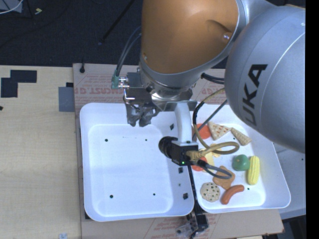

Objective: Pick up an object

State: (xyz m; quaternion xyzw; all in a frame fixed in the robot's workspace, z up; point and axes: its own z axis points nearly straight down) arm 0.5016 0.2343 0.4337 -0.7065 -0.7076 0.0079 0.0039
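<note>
pincer (141,114) low over left bin (99,193), far rim | grip state: cannot tell | targets: toy food in right bin (279,193), corn (253,169) nearest pick, long axis upright in view | lies right and nearer camera from pincer

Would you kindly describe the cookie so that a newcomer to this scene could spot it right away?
Start at the right-hand white bin, the one holding toy food. Go to its near edge: the cookie lies there, just left of the sausage. It is the only flat round piece, pale tan with dark specks.
</note>
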